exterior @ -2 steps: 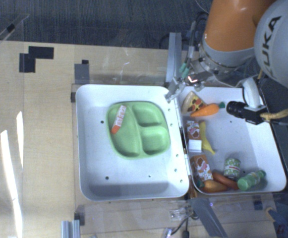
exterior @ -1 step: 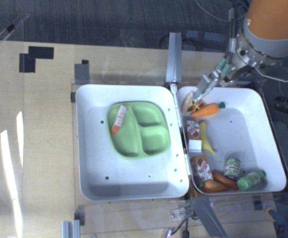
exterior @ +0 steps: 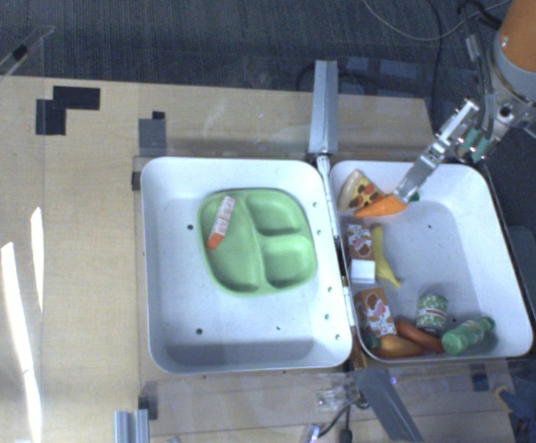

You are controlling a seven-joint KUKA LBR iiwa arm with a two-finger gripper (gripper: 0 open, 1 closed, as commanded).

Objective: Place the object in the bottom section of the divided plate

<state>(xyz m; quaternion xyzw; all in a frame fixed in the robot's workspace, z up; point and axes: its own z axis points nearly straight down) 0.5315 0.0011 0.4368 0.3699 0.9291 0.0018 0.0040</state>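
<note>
The gripper [exterior: 406,192], its grip state unclear, touches an orange piece [exterior: 379,208] beside a pizza slice [exterior: 359,192].

green divided plate [exterior: 260,247]; white bins [exterior: 171,340]; orange carrot [exterior: 381,208]; green bottle [exterior: 464,335]

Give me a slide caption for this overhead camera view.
Robot gripper reaches an orange toy in the right bin; green divided plate waits in the left bin.

Two bins side by side on the table [exterior: 83,293], divided plate [exterior: 260,240] in the left bin [exterior: 175,340], toy foods in the right bin [exterior: 498,275]
</note>
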